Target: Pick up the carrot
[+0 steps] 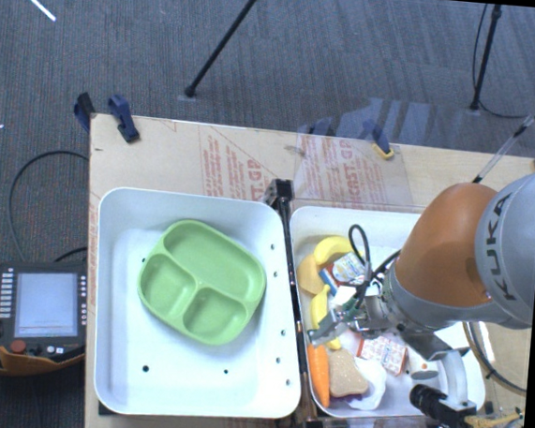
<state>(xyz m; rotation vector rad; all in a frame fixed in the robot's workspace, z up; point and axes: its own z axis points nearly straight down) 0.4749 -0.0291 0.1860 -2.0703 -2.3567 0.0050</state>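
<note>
Dark carpet surrounds the tabletop (244, 159); the smooth orange carrot (320, 375) lies at the right bin's (306, 229) left wall, hemmed in by toast (347, 376) and a banana (318, 309). The gripper (344, 315) hangs above (grip hidden, I cannot tell).

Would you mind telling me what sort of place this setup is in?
Probably a robotics lab: a KUKA arm over two white bins, a teach pendant on grey carpet, and tripod legs behind the bench.
</note>
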